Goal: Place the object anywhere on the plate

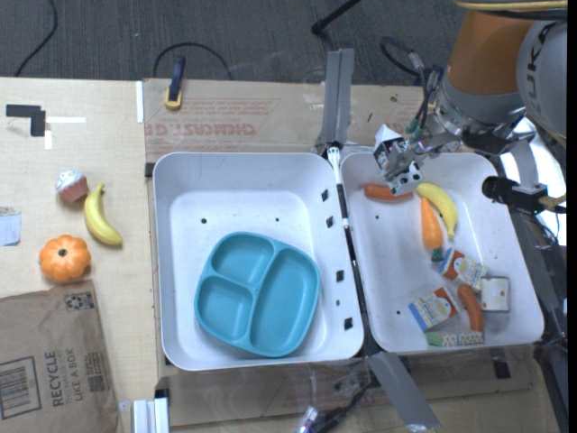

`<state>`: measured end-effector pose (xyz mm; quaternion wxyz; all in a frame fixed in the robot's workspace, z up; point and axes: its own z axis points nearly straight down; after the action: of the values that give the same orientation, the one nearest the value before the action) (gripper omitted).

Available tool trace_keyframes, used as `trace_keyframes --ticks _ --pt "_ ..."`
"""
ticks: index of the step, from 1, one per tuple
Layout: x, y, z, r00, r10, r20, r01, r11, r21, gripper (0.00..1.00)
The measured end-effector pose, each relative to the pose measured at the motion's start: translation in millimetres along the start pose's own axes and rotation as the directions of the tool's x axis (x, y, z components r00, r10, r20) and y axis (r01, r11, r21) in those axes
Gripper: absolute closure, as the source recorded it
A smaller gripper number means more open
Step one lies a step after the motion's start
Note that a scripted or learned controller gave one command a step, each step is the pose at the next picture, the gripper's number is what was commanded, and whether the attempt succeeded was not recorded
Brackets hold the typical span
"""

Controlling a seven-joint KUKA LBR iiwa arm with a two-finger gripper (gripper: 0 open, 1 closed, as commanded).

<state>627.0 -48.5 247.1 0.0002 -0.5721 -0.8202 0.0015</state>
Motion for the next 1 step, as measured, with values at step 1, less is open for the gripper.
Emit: trace_keyframes --ticks 1 --pt "76.9 -10.2 56.2 0.952 -0.306 -0.001 0.306 0.952 -0.001 1.0"
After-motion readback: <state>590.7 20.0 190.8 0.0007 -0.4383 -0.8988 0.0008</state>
